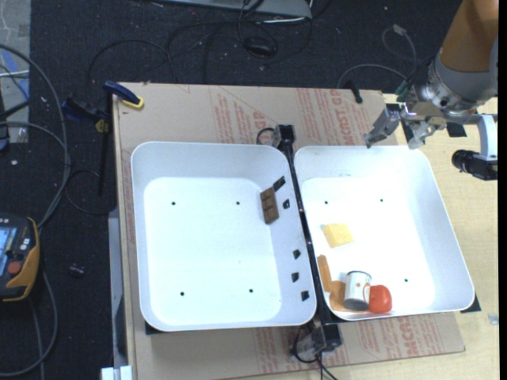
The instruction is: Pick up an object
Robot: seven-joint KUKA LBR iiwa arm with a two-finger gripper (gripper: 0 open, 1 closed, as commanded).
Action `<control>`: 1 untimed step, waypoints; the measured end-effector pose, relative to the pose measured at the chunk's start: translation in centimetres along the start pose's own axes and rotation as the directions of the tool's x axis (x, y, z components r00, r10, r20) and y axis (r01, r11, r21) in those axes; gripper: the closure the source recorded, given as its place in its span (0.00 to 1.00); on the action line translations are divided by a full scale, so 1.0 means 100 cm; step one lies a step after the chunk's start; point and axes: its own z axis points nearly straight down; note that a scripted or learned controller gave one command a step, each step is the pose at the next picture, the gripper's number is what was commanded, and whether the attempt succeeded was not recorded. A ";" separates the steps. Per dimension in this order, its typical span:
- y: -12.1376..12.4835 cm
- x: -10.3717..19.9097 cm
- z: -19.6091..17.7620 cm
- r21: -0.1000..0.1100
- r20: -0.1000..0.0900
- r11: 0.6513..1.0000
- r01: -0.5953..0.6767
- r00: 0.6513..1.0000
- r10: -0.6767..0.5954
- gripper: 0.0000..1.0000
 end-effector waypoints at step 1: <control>0.000 0.000 0.000 0.000 0.000 1.000 0.000 1.000 0.000 0.00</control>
